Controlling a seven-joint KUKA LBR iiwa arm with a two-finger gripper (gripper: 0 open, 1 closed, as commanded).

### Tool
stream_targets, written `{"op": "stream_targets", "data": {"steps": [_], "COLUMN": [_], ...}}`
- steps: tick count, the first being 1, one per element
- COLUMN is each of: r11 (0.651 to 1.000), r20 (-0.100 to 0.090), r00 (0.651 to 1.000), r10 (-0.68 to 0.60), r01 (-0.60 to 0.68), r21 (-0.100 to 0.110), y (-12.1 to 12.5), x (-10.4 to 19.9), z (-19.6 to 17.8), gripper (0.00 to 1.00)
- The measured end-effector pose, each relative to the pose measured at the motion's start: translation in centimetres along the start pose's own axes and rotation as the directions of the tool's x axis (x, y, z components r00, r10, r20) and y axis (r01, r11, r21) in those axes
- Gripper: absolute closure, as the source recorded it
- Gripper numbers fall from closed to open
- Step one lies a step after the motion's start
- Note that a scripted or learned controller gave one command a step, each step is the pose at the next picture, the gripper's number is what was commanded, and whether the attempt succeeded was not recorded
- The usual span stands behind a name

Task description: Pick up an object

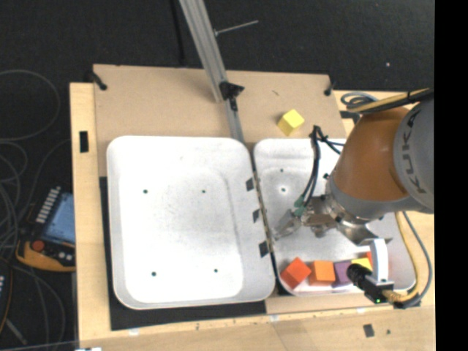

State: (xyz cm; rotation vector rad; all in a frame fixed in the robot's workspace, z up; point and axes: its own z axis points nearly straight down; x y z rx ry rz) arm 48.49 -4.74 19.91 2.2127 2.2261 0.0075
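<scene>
Along the near edge of the right bin [281,159] sit a red-orange block [296,270], an orange block [323,271] and a purple block [342,272]. Above them hangs the gripper [292,221]; I cannot tell how its fingers stand. Farther back, a yellow cube [290,121] rests on the surface [161,101].

You cannot tell how the gripper [292,221] stands; it is small and dark against the right bin [281,159]. The arm [376,167] covers much of that bin and runs off the right edge. Behind its wrist, a yellow piece [361,262] is mostly hidden.
</scene>
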Motion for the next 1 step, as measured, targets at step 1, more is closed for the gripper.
{"op": "stream_targets", "data": {"steps": [1], "r11": [1.000], "r20": [0.000], "r00": [1.000], "r10": [0.000], "r01": [0.000], "r21": [0.003], "y": [0.04], "x": [3.18], "z": [0.27], "gripper": [0.00]}}
